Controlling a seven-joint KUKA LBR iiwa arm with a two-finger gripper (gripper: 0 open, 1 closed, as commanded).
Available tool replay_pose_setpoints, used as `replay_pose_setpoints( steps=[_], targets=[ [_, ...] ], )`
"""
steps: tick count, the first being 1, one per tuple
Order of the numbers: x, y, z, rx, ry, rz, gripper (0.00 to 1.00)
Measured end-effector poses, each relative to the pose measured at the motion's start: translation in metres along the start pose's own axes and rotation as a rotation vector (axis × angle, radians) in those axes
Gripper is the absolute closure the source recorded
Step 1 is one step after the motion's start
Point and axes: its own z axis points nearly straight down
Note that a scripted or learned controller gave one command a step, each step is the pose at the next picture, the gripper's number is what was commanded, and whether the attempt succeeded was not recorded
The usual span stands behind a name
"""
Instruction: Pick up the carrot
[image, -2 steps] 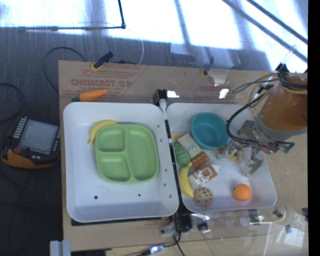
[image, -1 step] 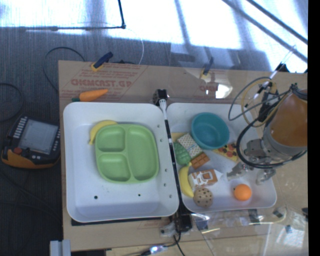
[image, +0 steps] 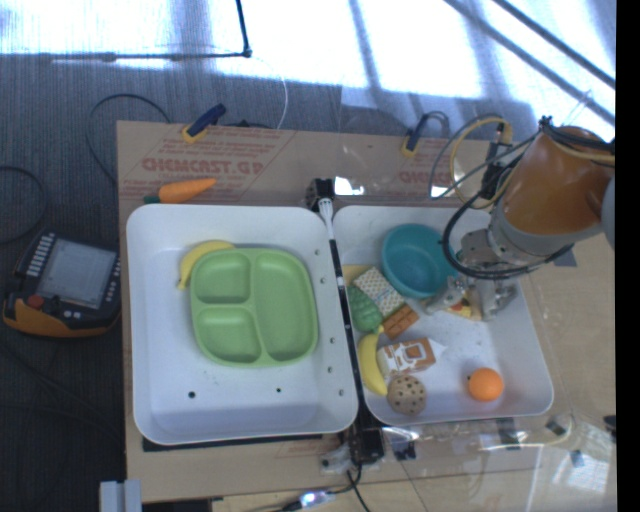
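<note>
Carrot: we see the carrot (image: 186, 189) lying flat on the counter (image: 270, 160), outside both bins, just beyond the far-left corner of the left bin (image: 150, 330). It is well apart from the claw, far to the claw's left and farther up the view.

Claw: we place the claw (image: 478, 300) low inside the right bin (image: 520, 380), just right of the teal bowl (image: 417, 259). We cannot tell how it is set, because the wrist hides its tips.

Arm: we see the arm (image: 555, 195) enter from the right, its orange band above the wrist, bent down steeply so the wrist points into the bin. Cables loop over it on the left side.

Near the claw: a small yellow and orange piece (image: 462, 311) lies touching or just beside it. An orange (image: 485, 385) sits below it, toward the near wall.

Left of the claw: a checked block (image: 374, 286), a green toy (image: 364, 312), an orange-brown block (image: 400, 320), a white carton (image: 412, 355), a banana (image: 371, 364) and a speckled ball (image: 406, 394) are bunched by the divider.

Far left of the claw: we see a green divided plate (image: 250, 305) in the left bin, with a second banana (image: 196, 257) tucked at its far-left edge.

Off the counter: a tablet-like device (image: 68, 285) rests on the floor.
</note>
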Motion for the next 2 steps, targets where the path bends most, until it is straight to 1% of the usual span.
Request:
replay_pose_setpoints(
  steps=[1,2],
  targets=[
    [0.001,-0.004,-0.013,0.019,0.001,0.007,1.00],
    [-0.035,0.019,-0.049,0.024,0.013,0.460,1.00]
  ],
)
